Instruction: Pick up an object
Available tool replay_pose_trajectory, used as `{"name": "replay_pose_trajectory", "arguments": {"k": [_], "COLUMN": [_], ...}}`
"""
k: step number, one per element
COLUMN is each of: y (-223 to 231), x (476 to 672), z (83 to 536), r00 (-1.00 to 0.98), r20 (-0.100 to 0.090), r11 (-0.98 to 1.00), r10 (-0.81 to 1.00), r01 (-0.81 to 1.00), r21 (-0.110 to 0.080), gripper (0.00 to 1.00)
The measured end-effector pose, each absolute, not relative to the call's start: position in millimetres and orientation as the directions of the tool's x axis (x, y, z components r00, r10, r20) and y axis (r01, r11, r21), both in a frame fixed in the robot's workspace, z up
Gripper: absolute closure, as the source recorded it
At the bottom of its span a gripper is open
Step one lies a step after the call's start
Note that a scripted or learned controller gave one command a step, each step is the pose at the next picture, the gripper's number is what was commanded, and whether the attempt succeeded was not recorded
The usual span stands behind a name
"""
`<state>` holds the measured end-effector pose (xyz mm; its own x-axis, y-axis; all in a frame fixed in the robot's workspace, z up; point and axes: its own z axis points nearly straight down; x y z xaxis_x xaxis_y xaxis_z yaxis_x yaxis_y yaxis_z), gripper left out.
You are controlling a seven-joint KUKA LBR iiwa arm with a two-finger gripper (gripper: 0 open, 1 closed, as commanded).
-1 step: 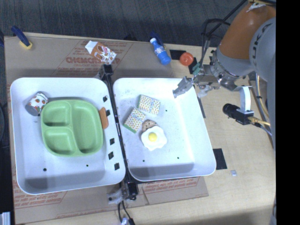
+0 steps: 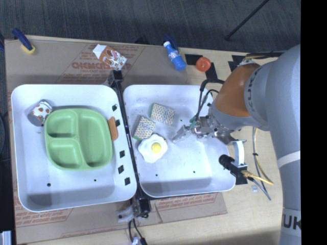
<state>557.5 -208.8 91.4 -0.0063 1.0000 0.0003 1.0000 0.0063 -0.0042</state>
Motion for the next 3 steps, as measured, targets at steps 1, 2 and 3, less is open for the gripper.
{"name": "replay_pose_trajectory", "arguments": {"k": [1,2,3], "y": [-140.3,-101.5,-94.9], "x": [596.2,623.1,656.7], "z": [115.9,146.6,146.0], "r00": [-0.01,-0.006,-0.005], "r20": [0.0,0.001,0.001], "r11": [0.01,0.006,0.005], "r10": [1.0,1.0,1.0], "r01": [1.0,1.0,1.0], "r21": [-0.003,-0.001,0.0], "gripper": [0.0,0.0,0.0]}}
